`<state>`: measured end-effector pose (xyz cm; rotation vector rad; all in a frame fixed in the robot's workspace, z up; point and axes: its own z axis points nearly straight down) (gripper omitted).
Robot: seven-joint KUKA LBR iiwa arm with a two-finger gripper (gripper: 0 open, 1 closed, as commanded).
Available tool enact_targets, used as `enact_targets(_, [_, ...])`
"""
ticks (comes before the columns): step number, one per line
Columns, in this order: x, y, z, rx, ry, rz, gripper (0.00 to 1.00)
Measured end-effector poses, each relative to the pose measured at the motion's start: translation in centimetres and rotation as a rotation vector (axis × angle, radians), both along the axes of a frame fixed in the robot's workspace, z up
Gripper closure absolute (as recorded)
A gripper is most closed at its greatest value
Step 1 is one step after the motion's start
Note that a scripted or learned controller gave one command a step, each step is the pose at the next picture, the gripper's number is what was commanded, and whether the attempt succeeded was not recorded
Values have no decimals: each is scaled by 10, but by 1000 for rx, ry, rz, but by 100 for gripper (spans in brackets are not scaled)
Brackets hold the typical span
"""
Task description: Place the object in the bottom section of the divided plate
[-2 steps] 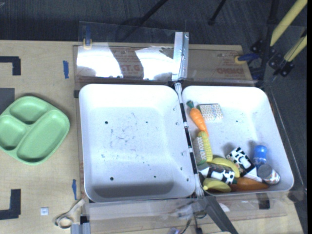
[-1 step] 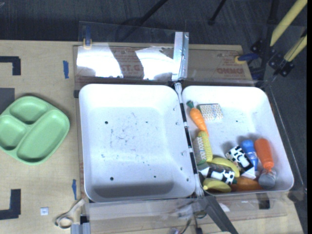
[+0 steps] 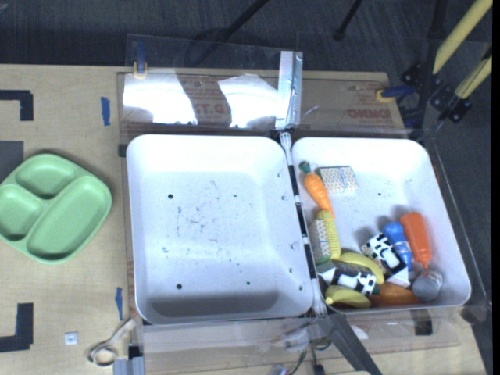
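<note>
A green divided plate (image 3: 69,219) sits on the table (image 3: 62,116), at 9 o'clock of the left bin (image 3: 207,209), its largest section toward 5 o'clock. The toys lie apart from it in the right bin (image 3: 375,186): a carrot (image 3: 316,192) at 12 o'clock of a corn cob (image 3: 326,235), and an orange bottle (image 3: 416,237) at 3 o'clock.

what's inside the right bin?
The right bin holds a toy pile: carrot, corn cob, banana, a black-and-white toy and an orange bottle. Items underneath the pile are covered.
</note>
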<state>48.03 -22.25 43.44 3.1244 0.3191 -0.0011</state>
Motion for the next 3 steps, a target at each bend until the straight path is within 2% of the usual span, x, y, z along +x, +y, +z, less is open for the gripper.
enact_targets(1, [1, 1, 10, 0, 1, 2, 100])
enact_targets(2, [1, 1, 10, 0, 2, 3, 0])
enact_targets(3, [3, 2, 19, -1, 3, 6, 100])
